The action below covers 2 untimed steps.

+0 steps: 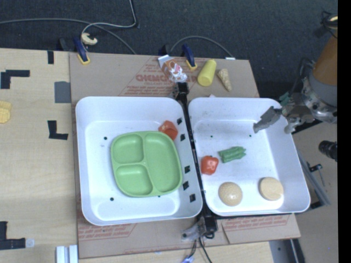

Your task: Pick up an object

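Green pickle mid-bin, claw over right rim

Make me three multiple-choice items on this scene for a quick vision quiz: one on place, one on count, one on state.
1. Where does the green plate lie?
A. left bin
B. right bin
C. cardboard behind the bins

2. How many round tan pieces sit in the right bin?
A. one
B. two
C. four

3. How are the gripper's fingers?
A. spread, empty
B. shut on the green vegetable
C. shut on the plate

Answers: 1 A, the plate fills the left bin's floor. 2 B, two lie at its near edge. 3 A, the fingers stand apart above the far right corner.
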Each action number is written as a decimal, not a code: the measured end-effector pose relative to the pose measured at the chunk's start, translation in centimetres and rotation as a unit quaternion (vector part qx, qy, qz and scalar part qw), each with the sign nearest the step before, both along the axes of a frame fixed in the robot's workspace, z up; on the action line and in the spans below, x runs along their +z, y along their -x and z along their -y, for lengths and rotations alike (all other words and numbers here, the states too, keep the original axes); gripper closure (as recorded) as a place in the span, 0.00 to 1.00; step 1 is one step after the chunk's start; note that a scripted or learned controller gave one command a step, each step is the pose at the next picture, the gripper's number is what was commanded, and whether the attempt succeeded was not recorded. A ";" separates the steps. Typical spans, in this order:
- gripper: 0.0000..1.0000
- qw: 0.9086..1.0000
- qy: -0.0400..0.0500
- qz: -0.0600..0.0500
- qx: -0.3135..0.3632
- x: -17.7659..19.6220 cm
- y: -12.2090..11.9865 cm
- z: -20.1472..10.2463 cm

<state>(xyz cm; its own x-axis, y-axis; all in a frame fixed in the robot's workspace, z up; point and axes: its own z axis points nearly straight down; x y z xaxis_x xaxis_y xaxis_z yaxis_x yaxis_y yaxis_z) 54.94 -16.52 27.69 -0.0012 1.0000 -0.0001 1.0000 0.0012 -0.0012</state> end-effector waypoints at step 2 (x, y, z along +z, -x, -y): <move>0.00 1.000 0.000 -0.001 0.000 -17.2 -1.9 -2.3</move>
